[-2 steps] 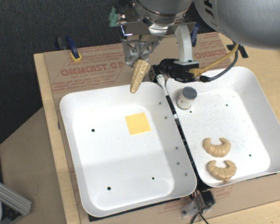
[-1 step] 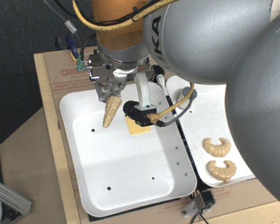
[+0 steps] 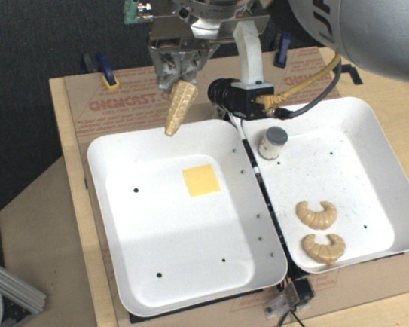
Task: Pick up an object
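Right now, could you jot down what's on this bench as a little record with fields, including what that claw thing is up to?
claw: above the far edge of the left bin, shut on the cone
cone: tan, ridged, hanging tilted with its tip down-left
left bin: holds a yellow square, lying flat near the middle
right bin: holds two croissants near the front and a grey knob at the far left corner
bins: side by side, touching
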Robot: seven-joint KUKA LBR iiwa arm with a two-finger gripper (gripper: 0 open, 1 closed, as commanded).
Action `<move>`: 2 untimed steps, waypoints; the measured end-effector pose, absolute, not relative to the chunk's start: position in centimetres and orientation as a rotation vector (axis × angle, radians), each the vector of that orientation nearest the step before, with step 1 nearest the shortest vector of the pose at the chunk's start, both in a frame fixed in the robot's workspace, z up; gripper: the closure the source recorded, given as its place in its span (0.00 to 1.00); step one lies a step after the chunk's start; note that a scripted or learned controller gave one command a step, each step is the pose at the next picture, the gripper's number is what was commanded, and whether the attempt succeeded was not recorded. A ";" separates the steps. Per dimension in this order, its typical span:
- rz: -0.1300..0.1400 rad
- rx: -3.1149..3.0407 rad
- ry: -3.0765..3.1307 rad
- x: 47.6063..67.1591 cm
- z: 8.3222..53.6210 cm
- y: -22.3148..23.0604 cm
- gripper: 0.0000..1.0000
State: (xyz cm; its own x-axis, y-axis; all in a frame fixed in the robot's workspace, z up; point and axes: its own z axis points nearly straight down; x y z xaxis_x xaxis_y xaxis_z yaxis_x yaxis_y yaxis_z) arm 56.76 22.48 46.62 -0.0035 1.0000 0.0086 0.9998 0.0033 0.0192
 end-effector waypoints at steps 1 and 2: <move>-0.033 2.229 2.228 48.6 27.3 22.4 1.00; 0.025 2.214 2.222 48.0 42.9 22.5 1.00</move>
